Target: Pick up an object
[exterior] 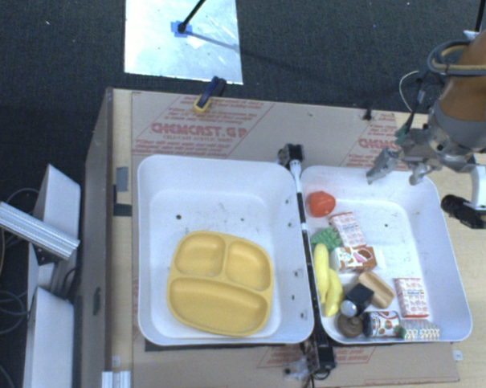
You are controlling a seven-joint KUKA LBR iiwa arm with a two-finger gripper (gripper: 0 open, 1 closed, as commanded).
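The desk [230, 120] carries two white bins. The left bin [158, 201] holds a yellow divided plate [221, 283]. In the right bin [442, 238], a banana [326, 280], a red tomato [321, 204] and small cartons [410, 298] are clustered near-left. The tool [402, 169] is seen open above that bin's far rim, gripping nothing.

Small food items crowd the right bin's [453, 263] left and near side: a red tomato [321, 204], a yellow banana [328, 281] lying lengthwise, several printed cartons [410, 298], and possibly a hot dog [375, 287].
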